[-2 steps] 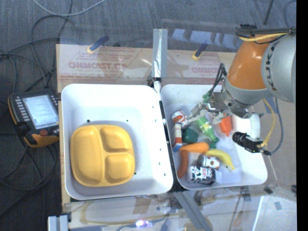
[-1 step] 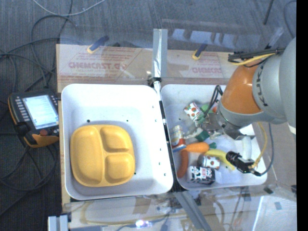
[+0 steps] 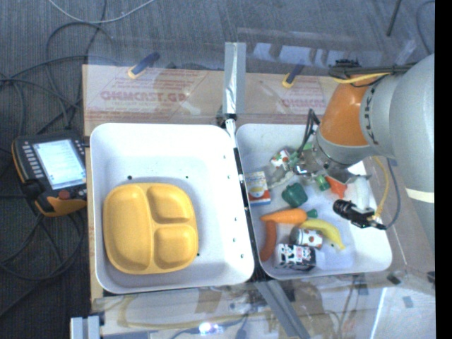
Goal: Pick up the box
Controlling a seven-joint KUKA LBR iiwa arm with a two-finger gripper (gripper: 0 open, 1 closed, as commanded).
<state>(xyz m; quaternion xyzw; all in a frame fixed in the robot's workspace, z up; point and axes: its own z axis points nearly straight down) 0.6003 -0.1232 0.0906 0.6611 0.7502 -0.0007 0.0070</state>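
Note:
A small white and orange box (image 3: 258, 187) lies against the left wall of the right bin (image 3: 374, 260). A second box, black and white (image 3: 295, 256), sits near that bin's front edge. My gripper (image 3: 305, 164) hangs low over the back middle of the right bin, under the orange wrist band. It is to the right of the small box and apart from it, close above a green and white item (image 3: 281, 159) and a green block (image 3: 294, 193). The arm hides the gripper's tips.
The right bin also holds a carrot (image 3: 284, 217), a thin orange stick (image 3: 267, 243), a banana (image 3: 327, 232), a small can (image 3: 306, 237) and a red piece (image 3: 337, 187). A yellow compartment tray (image 3: 150, 226) lies in the left bin (image 3: 162, 138).

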